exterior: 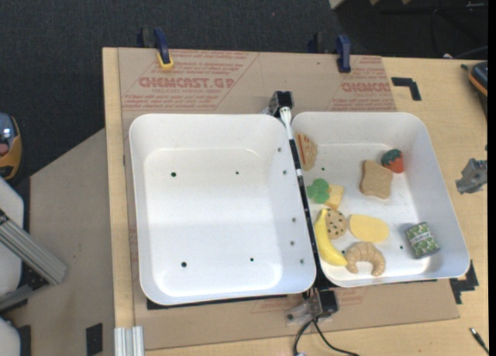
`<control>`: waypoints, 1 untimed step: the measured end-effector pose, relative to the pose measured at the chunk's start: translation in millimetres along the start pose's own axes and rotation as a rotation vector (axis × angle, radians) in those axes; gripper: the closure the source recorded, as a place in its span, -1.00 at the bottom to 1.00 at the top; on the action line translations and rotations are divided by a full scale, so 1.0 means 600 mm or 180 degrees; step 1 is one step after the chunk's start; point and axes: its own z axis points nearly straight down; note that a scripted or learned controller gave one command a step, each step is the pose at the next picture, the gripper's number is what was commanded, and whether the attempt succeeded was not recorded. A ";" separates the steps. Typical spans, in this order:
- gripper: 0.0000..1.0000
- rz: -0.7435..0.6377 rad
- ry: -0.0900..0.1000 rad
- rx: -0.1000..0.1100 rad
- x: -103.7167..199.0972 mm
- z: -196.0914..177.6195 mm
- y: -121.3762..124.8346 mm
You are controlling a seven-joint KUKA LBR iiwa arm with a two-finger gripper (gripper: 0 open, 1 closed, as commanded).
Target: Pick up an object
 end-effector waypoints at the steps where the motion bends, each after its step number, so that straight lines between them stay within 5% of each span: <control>1: 1.00 -0.0003 -0.0002 0.0000 -0.004 0.009 0.009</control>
